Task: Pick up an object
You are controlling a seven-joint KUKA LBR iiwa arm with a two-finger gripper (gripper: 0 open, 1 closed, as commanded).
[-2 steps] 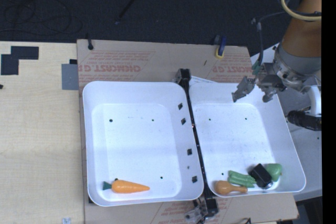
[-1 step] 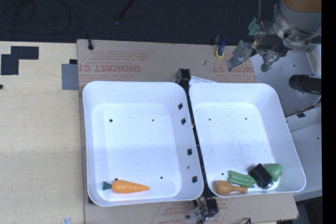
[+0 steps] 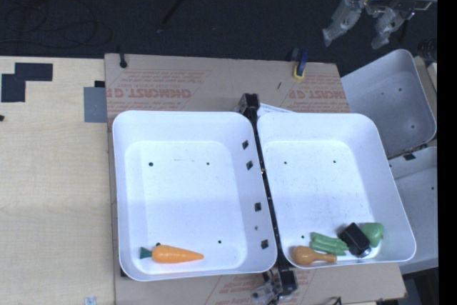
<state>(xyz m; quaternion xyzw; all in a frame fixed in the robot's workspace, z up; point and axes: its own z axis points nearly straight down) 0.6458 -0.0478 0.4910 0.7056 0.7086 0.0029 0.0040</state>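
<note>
Objects to pick from lie in both white bins on the desk. The left bin (image 3: 128, 153) holds one orange toy carrot (image 3: 175, 254) with a dark green top, lying flat near the front wall, pointed end toward the divider between the bins. The right bin (image 3: 385, 175) holds a small cluster in its front right corner: a tan, pear-shaped piece (image 3: 312, 256) lying on its side, a green pod-like piece (image 3: 328, 243) just beside it, a black block (image 3: 355, 238) resting against the pod, and a rounded green piece (image 3: 373, 231) touching the block on the far side. These four sit packed together, so I cannot say exactly which overlaps which.

The tool (image 3: 362, 21) hangs high at the upper right, above the dark floor beyond the desk, well apart from both bins. Its two pale fingers (image 3: 340, 21) are spread apart with clear space between them, and nothing is between them.

As I judge it, the task has hardly begun. No object has been lifted, and every piece rests on a bin floor. What remains is all of it: choosing a piece, travelling over a bin, coming down, closing on the piece and raising it. The carrot, lying alone, looks the easier target; the crowded corner of the right bin looks harder to enter cleanly.
</note>
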